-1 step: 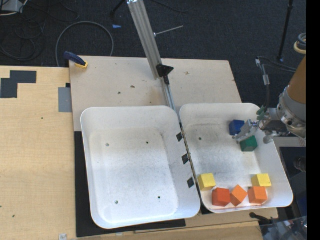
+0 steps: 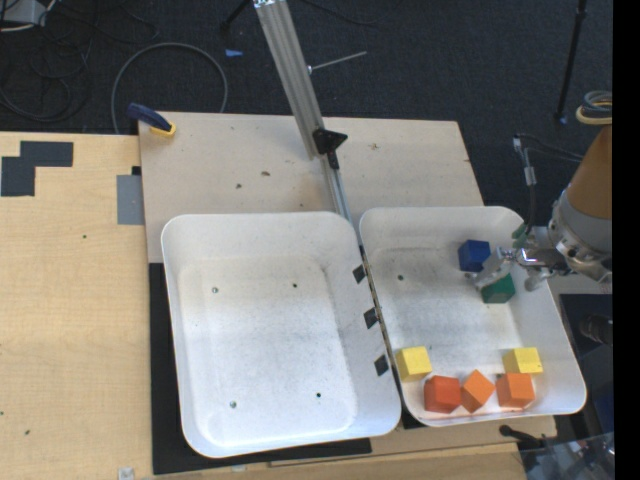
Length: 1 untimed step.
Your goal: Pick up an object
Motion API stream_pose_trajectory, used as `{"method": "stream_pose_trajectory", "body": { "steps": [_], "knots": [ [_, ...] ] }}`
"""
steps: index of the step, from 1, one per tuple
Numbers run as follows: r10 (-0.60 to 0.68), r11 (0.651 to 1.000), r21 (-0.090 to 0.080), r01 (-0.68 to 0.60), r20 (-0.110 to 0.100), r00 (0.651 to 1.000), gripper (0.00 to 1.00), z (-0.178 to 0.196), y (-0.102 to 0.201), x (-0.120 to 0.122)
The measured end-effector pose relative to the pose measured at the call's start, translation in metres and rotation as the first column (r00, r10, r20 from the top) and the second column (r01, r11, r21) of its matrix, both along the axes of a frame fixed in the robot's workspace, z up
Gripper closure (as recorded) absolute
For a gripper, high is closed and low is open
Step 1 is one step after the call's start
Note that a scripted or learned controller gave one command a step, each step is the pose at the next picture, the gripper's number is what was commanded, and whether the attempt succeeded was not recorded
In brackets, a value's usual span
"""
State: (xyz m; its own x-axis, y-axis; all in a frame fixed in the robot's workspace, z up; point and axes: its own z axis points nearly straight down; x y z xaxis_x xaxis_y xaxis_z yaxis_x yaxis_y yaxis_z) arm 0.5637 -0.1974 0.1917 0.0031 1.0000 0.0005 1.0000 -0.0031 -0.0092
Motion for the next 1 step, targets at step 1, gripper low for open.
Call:
{"method": "stream_pose_trajectory", "body": {
  "steps": [1],
  "knots": [
    [0.005, 1.000, -0.009, -0.004, 0.032, 0.999, 0.00, -0.0708, -0.0115, 0.0370]
  ]
}}
